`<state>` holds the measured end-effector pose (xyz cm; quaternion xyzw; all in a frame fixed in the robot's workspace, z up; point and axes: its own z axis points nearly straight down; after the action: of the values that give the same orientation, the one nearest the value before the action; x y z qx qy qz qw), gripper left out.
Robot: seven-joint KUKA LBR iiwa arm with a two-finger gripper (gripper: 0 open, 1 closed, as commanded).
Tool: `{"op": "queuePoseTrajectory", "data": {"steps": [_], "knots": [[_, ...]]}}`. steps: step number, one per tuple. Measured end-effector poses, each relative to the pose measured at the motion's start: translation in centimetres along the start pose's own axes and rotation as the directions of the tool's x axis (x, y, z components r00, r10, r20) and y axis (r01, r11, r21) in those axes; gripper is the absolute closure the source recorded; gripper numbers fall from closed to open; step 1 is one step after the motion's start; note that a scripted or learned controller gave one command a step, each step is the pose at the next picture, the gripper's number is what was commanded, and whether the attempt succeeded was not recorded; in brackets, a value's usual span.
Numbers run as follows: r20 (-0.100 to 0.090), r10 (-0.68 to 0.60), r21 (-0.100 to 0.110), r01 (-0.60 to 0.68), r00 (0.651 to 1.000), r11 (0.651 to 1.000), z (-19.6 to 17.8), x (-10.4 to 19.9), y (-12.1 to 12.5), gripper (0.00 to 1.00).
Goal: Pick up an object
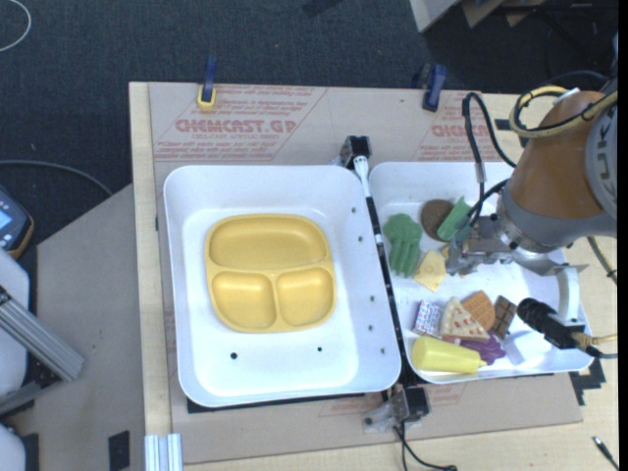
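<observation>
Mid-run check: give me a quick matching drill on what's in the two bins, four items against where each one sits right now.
Items:
1. yellow divided tray
2. green toy
3. yellow cylinder
4. gripper

Places:
A. near the front edge of the right bin
B. in the left bin
C. over the middle of the right bin
D. in the right bin, beside the wall shared with the left bin

Pairs: 1-B, 2-D, 3-A, 4-C
</observation>
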<state>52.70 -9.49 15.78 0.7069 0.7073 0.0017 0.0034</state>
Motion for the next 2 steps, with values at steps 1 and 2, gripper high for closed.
{"op": "queuePoseTrajectory", "data": {"steps": [1, 2], "knots": [[0.000, 0.000, -0.001, 0.000, 1.000, 1.000, -5.85, -0.65, -0.51, 1.00], [-0.001, 0.000, 0.003, 0.000, 1.000, 1.000, -6.76, -0.64, -0.41, 1.00]]}}
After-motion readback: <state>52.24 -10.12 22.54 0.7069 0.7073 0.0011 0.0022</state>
